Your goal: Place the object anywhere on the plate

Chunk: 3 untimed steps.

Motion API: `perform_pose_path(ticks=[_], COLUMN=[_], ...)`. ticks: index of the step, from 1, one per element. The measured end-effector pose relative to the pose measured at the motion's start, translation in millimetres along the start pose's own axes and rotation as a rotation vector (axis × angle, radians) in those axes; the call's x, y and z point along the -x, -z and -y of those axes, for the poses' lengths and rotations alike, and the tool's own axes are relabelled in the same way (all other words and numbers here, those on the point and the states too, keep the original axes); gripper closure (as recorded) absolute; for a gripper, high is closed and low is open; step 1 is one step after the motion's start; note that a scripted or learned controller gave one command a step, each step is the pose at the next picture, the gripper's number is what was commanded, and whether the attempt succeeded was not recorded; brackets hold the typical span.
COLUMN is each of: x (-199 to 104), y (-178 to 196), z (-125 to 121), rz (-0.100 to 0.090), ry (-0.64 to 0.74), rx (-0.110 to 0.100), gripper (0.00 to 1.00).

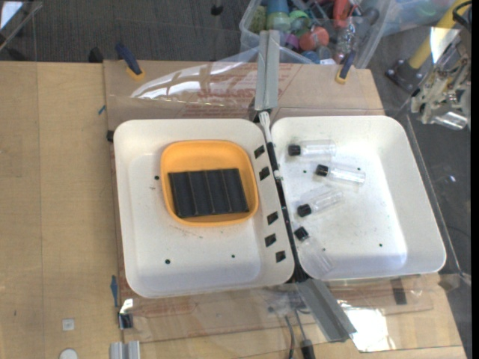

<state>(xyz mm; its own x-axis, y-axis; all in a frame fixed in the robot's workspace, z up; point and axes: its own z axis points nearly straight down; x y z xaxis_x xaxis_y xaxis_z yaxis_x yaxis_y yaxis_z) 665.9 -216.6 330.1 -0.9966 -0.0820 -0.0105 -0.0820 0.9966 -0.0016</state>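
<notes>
Camera view | ribbed black object [207, 192] fills orange plate [171, 158] | four vials [323, 172] in right bin [389, 200]

Robotics lab workspace: wooden bench [52, 200] bearing two white bins [352, 256], clamps [129, 60] at far edge, clear tub of colourful toys [318, 13] beyond.

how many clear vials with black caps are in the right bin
4, possibly. One near the top, one just below it, one mid-bin, one, faint, near the divider at the bottom.
</notes>
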Motion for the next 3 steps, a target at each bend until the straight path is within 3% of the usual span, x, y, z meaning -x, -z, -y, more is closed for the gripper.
perform_pose_path(ticks=[1, 2, 3], x=[3, 3, 3], y=[60, 107, 107], z=[5, 5, 5], rz=[0.001, 0.002, 0.002], ry=[0.198, 0.502, 0.789], rx=[0.001, 0.001, 0.002], gripper=[1.0, 1.0, 1.0])
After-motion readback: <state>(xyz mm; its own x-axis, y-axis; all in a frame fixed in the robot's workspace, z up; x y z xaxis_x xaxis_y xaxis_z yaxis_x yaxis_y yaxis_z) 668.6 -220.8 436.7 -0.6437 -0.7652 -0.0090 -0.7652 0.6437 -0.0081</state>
